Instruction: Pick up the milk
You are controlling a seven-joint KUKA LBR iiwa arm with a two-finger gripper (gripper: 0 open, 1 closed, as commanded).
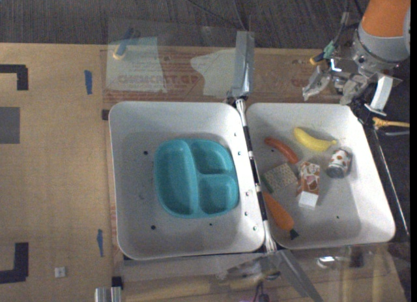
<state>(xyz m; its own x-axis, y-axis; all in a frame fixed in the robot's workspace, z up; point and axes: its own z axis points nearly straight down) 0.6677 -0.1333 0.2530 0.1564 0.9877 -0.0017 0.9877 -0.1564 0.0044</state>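
Observation:
The milk [309,184] is a small brown and white carton lying in the middle of the right bin [371,226]. My gripper [333,88] hangs over the bench just beyond that bin's far edge, well behind the carton. Its fingers [315,88] are spread apart with nothing between them, so it is open.
Around the milk lie a yellow banana [313,139], a red sausage [281,149], a printed can [339,162], a speckled square piece [280,176] and an orange carrot [278,212]. A teal divided plate [195,177] sits in the left bin [130,209].

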